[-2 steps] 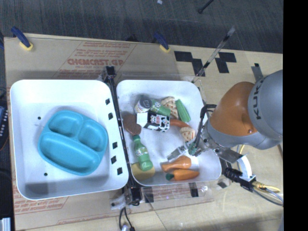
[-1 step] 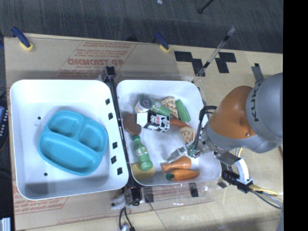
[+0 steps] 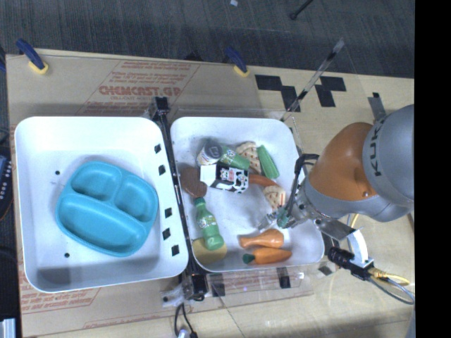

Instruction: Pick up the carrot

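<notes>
One carrot (image 3: pixel 270 255) lying against the right bin's (image 3: pixel 232 127) near wall, just below the drumstick (image 3: pixel 262 240), gripper (image 3: pixel 280 219) just above both, finger opening impossible to tell; best lowered past the drumstick, squeezing across the carrot's width.

glossy plastic carrot (image 3: pixel 270 255), smooth white bins (image 3: pixel 28 189)

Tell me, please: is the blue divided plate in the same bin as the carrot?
No. The blue divided plate lies in the left bin, while the carrot lies in the right bin.
</notes>
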`<move>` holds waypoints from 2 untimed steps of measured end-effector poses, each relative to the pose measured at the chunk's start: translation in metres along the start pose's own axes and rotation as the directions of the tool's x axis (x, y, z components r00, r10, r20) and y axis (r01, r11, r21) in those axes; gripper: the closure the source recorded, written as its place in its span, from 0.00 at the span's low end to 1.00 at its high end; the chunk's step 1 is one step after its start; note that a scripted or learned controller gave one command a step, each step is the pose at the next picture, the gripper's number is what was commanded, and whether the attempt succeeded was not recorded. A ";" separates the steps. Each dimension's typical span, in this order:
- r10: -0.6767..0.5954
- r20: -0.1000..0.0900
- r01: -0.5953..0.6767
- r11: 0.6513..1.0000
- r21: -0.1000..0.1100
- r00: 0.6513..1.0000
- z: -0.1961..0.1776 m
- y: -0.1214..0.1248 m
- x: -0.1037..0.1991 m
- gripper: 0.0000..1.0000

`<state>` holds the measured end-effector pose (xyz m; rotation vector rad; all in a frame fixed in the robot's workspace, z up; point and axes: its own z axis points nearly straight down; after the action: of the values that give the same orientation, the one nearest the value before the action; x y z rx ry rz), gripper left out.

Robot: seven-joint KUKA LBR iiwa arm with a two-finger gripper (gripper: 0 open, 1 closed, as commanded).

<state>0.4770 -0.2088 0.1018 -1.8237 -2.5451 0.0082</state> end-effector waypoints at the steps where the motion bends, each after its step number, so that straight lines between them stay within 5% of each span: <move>1: -0.013 0.000 0.013 1.000 0.004 1.000 -0.009 0.000 0.000 1.00; 2: -0.015 0.000 0.015 1.000 0.004 1.000 -0.009 0.000 0.001 0.00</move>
<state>0.4773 -0.2082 0.1111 -1.8032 -2.5565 0.0139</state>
